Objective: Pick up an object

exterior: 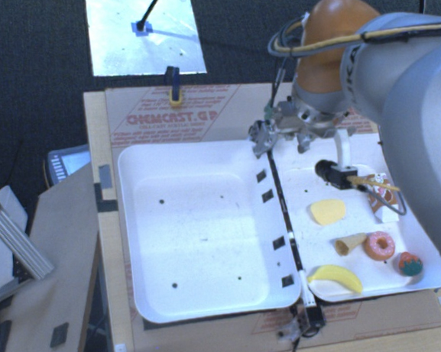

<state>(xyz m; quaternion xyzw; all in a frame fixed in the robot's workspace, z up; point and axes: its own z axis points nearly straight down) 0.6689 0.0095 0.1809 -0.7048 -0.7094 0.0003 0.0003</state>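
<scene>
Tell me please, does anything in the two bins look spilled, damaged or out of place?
Nothing stands out. The banana, donut and yellow slice lie loose but intact in the right bin.

The gripper (282,134) hangs over the far end of the divider between the two white bins; the right bin (432,272) holds a banana (336,278), doughnut (379,246), cone (350,243), and yellow disc (328,212).

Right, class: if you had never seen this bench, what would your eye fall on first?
First, the big grey arm with its orange band, reaching in from the right, its hand above the far end of the divide between the bins. Then the bright toy food in the right bin: a banana, a pink doughnut and a yellow slice.
</scene>
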